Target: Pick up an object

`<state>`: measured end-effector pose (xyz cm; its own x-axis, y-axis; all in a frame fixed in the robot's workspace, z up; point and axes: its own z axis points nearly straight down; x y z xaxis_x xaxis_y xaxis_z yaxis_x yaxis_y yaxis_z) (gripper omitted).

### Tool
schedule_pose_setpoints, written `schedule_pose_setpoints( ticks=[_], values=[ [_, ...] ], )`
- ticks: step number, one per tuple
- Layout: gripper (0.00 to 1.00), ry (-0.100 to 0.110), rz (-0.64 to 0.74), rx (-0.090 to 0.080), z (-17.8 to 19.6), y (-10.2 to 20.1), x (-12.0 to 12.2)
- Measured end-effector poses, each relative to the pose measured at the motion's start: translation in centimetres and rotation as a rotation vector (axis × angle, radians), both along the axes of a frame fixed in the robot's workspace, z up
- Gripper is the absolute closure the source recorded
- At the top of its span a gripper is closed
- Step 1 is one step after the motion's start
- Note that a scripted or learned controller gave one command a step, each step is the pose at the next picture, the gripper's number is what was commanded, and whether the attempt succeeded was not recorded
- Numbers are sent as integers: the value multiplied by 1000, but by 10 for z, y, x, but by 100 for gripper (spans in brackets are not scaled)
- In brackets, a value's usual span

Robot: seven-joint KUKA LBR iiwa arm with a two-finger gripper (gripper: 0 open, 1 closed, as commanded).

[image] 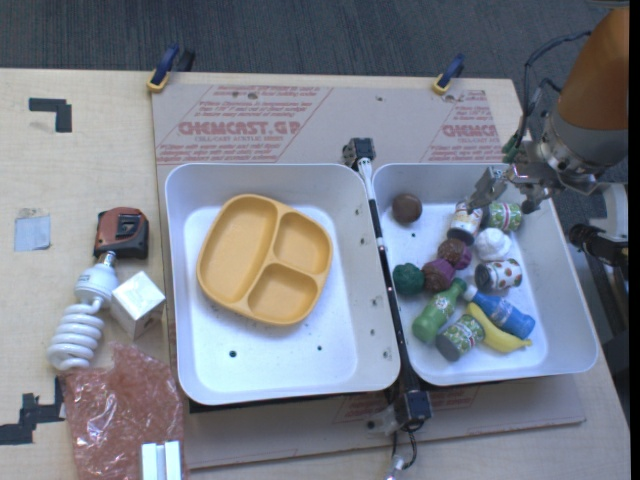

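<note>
Camera view cuts the arm off at the right edge, and its gripper hangs over the right bin; whether the fingers are open or closed cannot be told. Beneath it, small toys crowd together: a brown ball, a green lump, a green bottle, a blue bottle, a yellow banana. The left bin holds a moulded yellow divided plate. On the worktop lie a spiral bulb, a white cube and a tape measure.
</note>
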<state>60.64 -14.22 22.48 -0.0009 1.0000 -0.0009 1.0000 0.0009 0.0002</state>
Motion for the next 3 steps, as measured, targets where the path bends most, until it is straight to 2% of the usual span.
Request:
schedule_pose_setpoints(
  ticks=[1, 2, 3],
  values=[
    [0, -6, 1, 0, -116, 6, 36],
    [100, -6, 1, -1, -106, 5, 36],
    [100, -1, 0, 0, -5, 59, -31]
  ],
)
